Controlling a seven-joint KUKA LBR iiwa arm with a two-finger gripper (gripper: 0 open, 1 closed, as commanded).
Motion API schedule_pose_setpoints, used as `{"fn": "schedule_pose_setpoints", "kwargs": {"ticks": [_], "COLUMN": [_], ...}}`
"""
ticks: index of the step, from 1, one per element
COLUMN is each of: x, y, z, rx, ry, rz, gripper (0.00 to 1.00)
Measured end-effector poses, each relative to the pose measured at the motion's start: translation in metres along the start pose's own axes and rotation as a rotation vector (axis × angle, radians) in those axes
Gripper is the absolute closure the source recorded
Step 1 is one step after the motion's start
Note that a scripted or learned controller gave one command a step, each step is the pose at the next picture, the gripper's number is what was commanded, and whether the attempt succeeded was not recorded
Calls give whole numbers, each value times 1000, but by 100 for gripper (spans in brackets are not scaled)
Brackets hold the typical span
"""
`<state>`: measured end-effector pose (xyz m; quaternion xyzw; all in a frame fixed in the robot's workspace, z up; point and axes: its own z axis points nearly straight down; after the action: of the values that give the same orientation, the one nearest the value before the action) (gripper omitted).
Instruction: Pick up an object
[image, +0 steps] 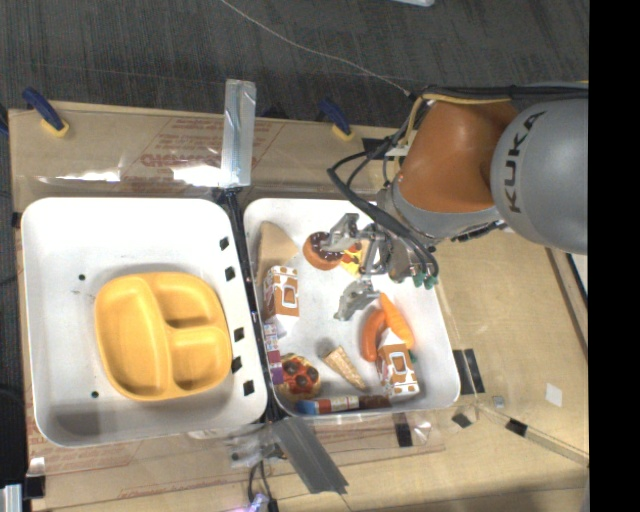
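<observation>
the claw (352, 265) is hanging over the middle of the right bin (432, 330), its fingers spread apart and gripping nothing. a brown donut (322, 251) is lying just beside it, and an orange carrot (374, 330) is sitting just below. a yellow divided tray (162, 334) is resting in the left bin (50, 300) on the worktop.

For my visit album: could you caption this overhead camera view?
KUKA arm's gripper hovers over toy food in the right bin; a yellow divided tray sits in the left bin.
</observation>
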<state>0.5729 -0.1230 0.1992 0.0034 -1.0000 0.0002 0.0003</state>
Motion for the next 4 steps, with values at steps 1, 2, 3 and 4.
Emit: {"fn": "schedule_pose_setpoints", "kwargs": {"ticks": [1, 2, 3, 4], "x": [-20, -76, -27, 51], "y": [-42, -28, -36, -14], "z": [73, 99, 99, 97], "rx": [-2, 5, 5, 14], "ry": [6, -9, -17, -27], "rz": [-114, -368, -358, -392], "gripper": [0, 0, 0, 0]}}
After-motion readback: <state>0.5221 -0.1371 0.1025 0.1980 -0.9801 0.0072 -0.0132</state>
